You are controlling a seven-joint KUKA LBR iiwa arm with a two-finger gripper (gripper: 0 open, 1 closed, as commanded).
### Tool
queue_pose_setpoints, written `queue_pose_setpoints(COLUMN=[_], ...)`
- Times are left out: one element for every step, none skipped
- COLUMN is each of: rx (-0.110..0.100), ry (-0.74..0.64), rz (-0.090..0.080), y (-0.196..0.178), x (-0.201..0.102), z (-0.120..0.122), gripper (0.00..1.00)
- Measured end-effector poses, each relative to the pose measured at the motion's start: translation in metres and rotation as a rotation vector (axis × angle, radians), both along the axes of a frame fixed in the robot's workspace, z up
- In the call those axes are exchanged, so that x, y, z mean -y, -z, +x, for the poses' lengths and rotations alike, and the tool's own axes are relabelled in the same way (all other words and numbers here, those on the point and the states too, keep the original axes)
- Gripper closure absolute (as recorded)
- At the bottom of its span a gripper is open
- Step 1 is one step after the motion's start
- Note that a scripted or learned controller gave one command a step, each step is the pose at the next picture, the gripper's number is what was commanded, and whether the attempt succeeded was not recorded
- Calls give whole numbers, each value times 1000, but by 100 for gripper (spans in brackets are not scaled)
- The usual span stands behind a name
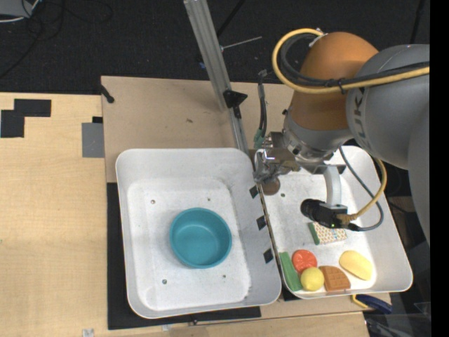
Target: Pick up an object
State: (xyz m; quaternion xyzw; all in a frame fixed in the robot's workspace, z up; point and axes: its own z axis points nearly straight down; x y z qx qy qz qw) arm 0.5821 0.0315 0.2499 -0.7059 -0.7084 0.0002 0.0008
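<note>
From above, the arm [365,83] reaches in from the right over the right bin [393,258], its gripper [268,167] low at that bin's upper left corner, beside the divide between the bins; whether it is spread or pressed together cannot be told. The left bin [140,181] holds a teal bowl [200,237]. Along the right bin's near edge lie a green piece [287,269], a red tomato [304,259], a yellow-green ball [312,279], a brown waffle [336,279] and a yellow lemon [356,264], with a speckled packet [328,234] just above them.
</note>
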Motion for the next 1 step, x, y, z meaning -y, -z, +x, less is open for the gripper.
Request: queue_pose_setpoints(rx=[0], ry=[1], rz=[-1], y=[16], x=[-46], z=[19], gripper=[100])
